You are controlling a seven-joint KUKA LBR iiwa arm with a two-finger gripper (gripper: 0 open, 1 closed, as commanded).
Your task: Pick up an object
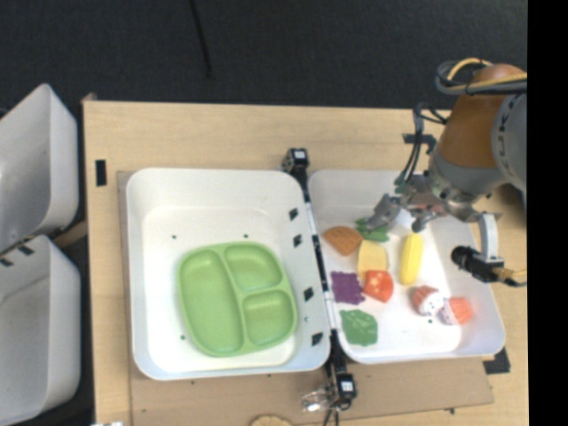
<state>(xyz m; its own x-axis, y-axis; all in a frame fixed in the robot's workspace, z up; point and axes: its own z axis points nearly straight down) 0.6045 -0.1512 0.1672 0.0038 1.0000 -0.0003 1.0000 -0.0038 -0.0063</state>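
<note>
**Pincer low over the right bin**

The pincer [397, 219] reaches into the right bin [484, 340]; whether it is apart or together I cannot tell. A small green piece [374, 232] lies touching its tip, beside the corn cob [411, 257] and yellow block [373, 256].

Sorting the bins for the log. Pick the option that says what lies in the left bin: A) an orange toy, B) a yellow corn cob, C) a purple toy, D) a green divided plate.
D: the green divided plate lies in the left bin, while the yellow corn cob and the purple toy lie in the right bin.
</note>
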